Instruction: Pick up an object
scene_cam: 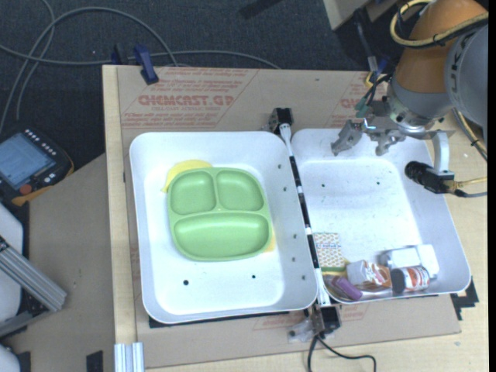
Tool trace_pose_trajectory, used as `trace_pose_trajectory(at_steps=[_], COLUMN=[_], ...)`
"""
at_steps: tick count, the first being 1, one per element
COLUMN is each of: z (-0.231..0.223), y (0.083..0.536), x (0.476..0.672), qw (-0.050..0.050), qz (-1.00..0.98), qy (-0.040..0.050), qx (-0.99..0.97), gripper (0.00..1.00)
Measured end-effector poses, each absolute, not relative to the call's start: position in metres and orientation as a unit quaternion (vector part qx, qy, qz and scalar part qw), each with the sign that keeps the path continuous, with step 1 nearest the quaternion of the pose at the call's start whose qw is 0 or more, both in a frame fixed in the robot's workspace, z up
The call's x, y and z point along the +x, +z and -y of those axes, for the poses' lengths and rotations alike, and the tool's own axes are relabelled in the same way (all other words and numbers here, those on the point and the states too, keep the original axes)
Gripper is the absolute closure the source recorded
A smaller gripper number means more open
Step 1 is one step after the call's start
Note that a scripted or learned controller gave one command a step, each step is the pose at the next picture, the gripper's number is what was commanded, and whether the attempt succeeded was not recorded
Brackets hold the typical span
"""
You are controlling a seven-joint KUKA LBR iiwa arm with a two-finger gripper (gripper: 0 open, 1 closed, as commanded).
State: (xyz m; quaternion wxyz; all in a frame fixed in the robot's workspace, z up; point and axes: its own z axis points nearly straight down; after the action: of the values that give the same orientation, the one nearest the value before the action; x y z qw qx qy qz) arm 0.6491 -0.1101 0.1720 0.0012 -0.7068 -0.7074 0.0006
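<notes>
Camera view, starting at the near edge: the right bin [434,231] holds its clutter packed into the near corner, a small bottle [409,273] with a white cap and dark label lying on its side, a purple piece [346,288] touching the bin wall, and a patterned packet [327,248] leaning against the divider side. These are the likely picks, and they look bunched there because the bin floor tips things toward that rim. In the left bin [147,208] a green divided tray [219,211] lies flat in the middle, with a yellow sheet [184,169] peeking from under its far corner. Farther back, the gripper [364,136] hangs over the far end of the right bin, fingers spread apart and holding nothing, well apart from the clutter. To my eye it is poised before a descent.
</notes>
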Motion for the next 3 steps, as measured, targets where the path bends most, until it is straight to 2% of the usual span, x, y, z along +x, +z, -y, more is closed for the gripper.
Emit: trace_pose_trajectory(at_steps=[1, 3], z=[0.1045, 0.1048], y=[0.0839, 0.0849], x=[0.6658, 0.6665], qw=[0.002, 0.001], qz=[0.707, 0.707], qy=[0.0007, 0.0004], qx=[-0.707, -0.707], gripper=[0.00, 0.00])
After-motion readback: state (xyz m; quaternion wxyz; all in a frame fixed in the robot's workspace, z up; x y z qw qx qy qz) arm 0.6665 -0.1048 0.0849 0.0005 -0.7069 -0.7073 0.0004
